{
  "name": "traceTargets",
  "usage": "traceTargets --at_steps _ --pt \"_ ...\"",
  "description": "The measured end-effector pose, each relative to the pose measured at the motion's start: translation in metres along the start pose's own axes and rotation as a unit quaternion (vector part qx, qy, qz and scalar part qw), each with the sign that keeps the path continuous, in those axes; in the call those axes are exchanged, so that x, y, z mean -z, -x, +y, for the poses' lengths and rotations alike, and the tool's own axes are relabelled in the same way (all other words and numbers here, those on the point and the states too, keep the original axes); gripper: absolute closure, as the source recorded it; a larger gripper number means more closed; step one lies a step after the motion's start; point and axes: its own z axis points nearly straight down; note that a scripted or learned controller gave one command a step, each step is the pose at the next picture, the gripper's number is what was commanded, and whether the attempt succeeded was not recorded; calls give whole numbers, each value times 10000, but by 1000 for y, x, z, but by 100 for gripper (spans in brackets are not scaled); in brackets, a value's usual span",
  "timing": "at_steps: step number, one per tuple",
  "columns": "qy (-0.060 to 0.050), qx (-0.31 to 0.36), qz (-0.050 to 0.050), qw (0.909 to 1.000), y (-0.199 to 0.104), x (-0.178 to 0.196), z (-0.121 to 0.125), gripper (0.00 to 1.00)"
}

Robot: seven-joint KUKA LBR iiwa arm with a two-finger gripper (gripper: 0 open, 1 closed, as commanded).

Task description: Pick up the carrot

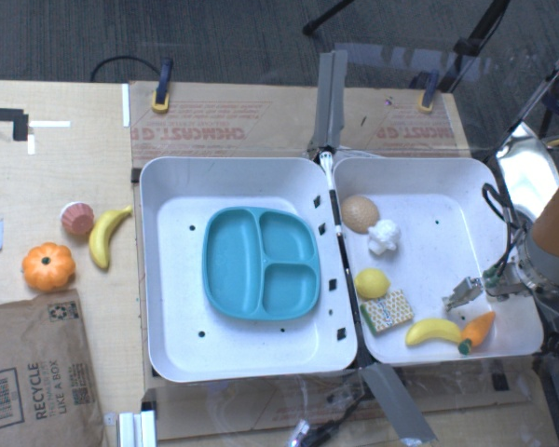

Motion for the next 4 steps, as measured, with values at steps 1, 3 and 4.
traceTargets --at_steps 1,3,4 --pt "-1 -21 -12 10000 1 8 0 100" --pt "7 3441 -30 9389 -11 8 17 100" --pt "4 4141 -43 9102 -38 0 97 100"
